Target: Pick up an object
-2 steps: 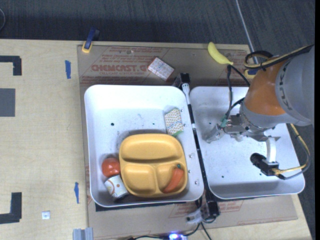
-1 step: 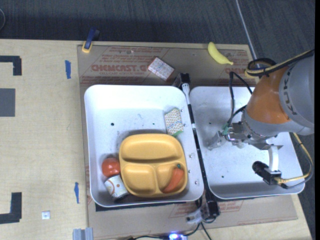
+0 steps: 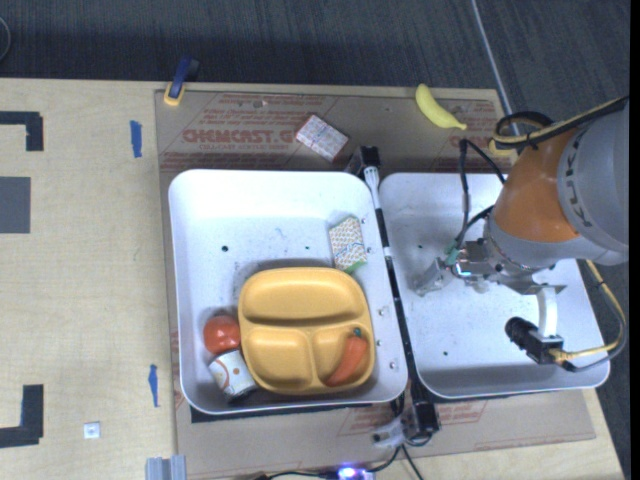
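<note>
Claw (image 3: 432, 278) low in the right bin (image 3: 560, 368); cannot tell how its grip stands. Everything graspable sits to its left in the other bin (image 3: 190, 268): yellow tray (image 3: 300, 323), carrot (image 3: 347, 360), tomato (image 3: 221, 333), packet (image 3: 347, 242). Risk: closing here likely catches nothing, just bin floor.

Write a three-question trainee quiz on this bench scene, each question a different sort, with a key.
1. True or false: the yellow tray lies in the left bin.
2. Which compartment of the tray holds the orange carrot-like toy? A) the large top one B) the lower right one C) the lower left one
3. Fill in: the gripper hangs over the ____ bin.

Key: 1 true; 2 B; 3 right.
</note>
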Tool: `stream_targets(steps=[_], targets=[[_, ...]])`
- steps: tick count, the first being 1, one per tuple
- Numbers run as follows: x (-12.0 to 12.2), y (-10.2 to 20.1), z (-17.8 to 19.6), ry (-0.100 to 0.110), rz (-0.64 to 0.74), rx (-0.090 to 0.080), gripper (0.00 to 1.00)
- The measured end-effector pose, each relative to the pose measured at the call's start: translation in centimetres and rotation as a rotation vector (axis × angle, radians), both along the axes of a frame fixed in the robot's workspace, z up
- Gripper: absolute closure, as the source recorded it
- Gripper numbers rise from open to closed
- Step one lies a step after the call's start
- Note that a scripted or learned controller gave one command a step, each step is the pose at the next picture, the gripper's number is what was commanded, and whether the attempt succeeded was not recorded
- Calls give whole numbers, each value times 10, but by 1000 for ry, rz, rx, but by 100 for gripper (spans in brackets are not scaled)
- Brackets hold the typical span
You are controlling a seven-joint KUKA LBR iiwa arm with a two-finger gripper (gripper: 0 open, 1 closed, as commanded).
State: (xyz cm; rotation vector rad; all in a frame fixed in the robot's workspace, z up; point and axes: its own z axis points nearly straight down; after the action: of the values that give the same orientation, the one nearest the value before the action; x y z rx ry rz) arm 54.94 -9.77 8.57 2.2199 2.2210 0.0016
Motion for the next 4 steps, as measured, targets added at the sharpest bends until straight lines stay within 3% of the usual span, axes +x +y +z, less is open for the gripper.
stream_targets(steps=[2,4], targets=[[19,4,0,-1,0,-1,0],[7,3,0,0,0,0,0]])
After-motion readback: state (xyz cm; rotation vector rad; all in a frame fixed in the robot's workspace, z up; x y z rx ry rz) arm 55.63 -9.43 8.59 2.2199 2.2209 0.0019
